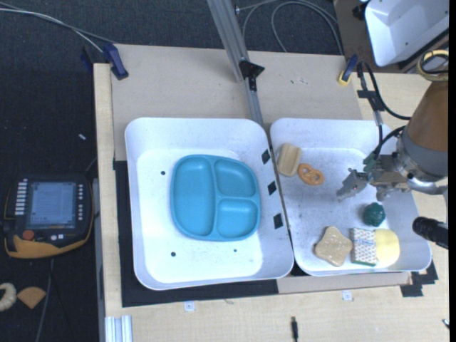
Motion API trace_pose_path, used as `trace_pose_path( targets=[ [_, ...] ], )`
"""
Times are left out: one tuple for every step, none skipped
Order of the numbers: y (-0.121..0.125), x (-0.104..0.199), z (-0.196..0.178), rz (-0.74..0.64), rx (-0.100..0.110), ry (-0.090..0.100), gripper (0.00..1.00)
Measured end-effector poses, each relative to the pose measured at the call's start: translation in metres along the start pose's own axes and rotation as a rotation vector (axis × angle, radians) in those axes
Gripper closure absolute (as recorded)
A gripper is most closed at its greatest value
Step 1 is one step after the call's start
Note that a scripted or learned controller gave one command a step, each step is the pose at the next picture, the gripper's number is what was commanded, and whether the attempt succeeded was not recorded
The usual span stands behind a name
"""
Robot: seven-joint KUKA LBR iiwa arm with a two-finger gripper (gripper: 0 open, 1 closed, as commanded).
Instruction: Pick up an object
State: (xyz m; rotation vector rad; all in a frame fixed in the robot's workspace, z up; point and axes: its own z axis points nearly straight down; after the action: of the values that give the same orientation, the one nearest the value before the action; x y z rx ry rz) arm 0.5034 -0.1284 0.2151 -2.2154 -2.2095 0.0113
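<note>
Your gripper (354, 184) hangs apparently unclenched, empty, just above the small dark-green ball (374, 213). Expect that ball to roll off toward the pale yellow round block (387, 246).

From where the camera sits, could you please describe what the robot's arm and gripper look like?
The arm shows a broad orange-brown band with grey below it at the wrist. Black cables run along it. The gripper is a small grey metal assembly with thin pointed fingers.
</note>
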Motion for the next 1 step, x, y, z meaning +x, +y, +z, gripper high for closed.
trace_pose_path(
  targets=[
    [0.0027, 0.0003, -0.0057, -0.003, -0.012, -0.002, 0.00]
  ],
)
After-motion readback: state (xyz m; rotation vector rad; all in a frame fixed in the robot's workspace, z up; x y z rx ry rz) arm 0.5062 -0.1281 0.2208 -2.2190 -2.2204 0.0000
